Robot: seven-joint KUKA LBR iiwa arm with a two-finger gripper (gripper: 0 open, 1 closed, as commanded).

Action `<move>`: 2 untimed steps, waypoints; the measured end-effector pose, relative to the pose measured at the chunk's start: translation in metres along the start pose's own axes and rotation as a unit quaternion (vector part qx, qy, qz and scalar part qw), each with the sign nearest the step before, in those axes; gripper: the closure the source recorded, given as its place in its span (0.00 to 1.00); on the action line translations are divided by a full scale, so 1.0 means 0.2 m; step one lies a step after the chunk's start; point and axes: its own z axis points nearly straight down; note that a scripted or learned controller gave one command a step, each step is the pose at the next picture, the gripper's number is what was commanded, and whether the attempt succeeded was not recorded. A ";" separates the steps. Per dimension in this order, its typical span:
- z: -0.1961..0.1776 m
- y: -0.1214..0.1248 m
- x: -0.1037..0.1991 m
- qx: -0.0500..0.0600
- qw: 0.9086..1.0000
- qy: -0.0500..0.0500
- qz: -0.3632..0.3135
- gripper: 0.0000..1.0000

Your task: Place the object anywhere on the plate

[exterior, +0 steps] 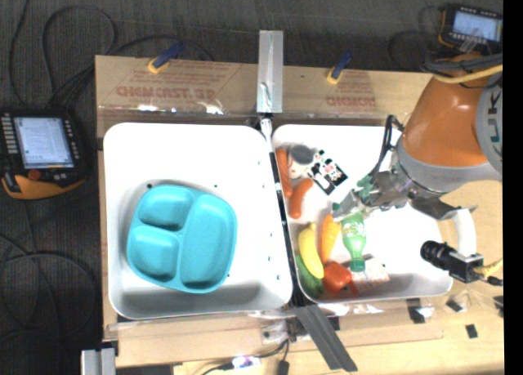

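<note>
Two fingers [357, 204] of the gripper sit low over the right bin [409, 279], and whether they are parted or closed cannot be told from above, nor whether they pinch anything. Directly below them lies a green bottle [354, 244], its neck pointing toward the bin's near edge, too close to the fingers to judge contact. Just left of the bottle are an orange carrot-like piece [328, 236] and a yellow banana [307, 251], with a red tomato-like item [337, 277] at their near end. Farther back in the same bin rest a small black-and-white toy [328, 174] and an orange sausage-shaped piece [299, 195]. In the left bin [122, 153] the turquoise divided plate [181, 237] lies alone, well apart from all these things. Both bins stand on the worktop [163, 79].
</note>
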 end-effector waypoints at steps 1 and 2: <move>0.04 0.11 0.43 0.001 1.000 -0.001 -0.016 1.00; 0.18 0.25 0.54 0.001 1.000 -0.002 -0.024 1.00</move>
